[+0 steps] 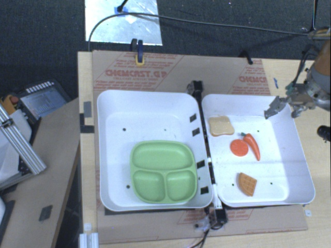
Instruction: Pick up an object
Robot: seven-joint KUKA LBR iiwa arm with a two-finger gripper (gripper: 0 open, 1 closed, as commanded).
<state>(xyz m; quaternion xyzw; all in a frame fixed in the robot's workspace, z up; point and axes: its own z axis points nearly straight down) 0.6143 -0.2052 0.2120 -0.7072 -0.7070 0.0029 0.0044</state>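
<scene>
Carrot [252, 145] lies untouched; fingers [273, 109] spread wide, holding nothing, above right bin [297, 161].

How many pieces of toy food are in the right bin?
4. A bread slice lies near the bin's upper left, a tomato slice and a carrot touch at the middle, and a waffle piece sits lower down. None seems hidden.

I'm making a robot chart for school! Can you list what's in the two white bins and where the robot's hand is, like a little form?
left bin: green divided plate
right bin: bread slice, red tomato slice, orange carrot touching the tomato slice, waffle piece
gripper: above the right bin's far right corner, fingers spread, holding nothing
arm: reaching in from the right
</scene>
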